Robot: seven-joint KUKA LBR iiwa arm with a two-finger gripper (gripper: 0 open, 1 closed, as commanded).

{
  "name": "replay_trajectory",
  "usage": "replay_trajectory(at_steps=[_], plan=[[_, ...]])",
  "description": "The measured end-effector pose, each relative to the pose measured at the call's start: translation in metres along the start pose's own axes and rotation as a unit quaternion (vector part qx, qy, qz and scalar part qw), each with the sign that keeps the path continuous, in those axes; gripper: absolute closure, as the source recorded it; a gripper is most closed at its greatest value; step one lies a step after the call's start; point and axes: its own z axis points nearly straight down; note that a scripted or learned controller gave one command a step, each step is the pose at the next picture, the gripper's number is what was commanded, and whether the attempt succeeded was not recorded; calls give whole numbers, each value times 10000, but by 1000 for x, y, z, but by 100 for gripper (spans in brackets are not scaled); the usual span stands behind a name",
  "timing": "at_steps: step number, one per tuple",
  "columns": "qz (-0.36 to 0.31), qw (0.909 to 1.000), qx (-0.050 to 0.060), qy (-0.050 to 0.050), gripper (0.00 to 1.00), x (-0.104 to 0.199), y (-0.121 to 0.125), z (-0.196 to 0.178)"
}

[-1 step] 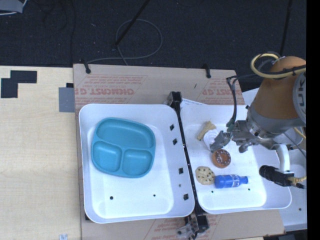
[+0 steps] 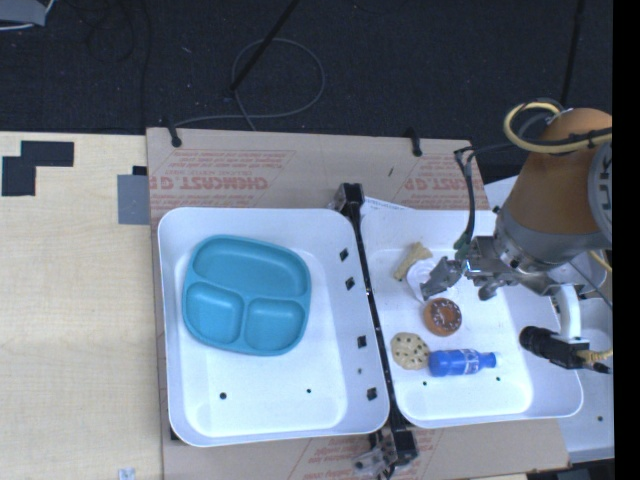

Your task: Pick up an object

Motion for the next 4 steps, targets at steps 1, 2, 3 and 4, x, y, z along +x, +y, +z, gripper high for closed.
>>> replay_trajectory(at_steps=[1, 2, 3, 4], plan=[[3, 10000, 23, 2, 0, -8, -1, 60], [21, 9999, -83, -65, 0, -13, 3, 105], [44, 10000, 5, 1, 100, -9, -1, 101], [28, 10000, -26, -5, 100, -11, 0, 58]])
